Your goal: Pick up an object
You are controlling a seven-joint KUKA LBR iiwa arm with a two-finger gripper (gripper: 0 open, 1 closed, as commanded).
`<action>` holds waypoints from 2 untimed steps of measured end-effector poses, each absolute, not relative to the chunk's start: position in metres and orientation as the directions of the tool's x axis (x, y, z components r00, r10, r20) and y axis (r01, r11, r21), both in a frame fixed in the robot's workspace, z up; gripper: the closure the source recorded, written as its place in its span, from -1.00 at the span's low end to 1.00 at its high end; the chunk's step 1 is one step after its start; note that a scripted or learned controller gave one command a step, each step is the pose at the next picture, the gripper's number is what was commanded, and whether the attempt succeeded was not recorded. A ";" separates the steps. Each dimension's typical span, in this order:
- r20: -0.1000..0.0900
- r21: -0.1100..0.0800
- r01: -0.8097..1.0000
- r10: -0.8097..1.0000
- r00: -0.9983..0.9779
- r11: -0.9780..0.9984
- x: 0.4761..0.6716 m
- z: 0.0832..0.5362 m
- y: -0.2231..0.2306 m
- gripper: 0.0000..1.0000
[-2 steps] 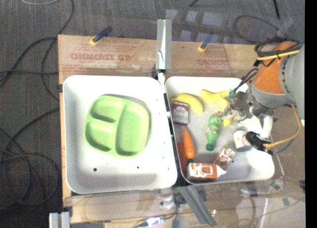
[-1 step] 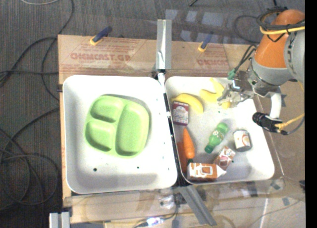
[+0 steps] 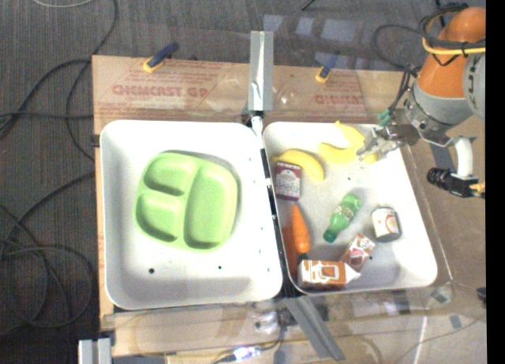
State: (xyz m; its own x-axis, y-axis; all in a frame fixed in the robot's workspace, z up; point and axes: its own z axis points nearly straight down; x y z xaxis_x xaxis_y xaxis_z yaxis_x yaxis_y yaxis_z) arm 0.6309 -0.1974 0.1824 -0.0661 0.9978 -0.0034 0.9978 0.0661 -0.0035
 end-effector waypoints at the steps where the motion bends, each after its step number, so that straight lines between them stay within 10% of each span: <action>1: -0.002 -0.003 0.989 0.989 0.147 -0.147 0.669 0.212 -0.144 1.00; 2: -0.005 -0.003 0.992 0.992 0.128 -0.128 0.668 0.216 -0.212 1.00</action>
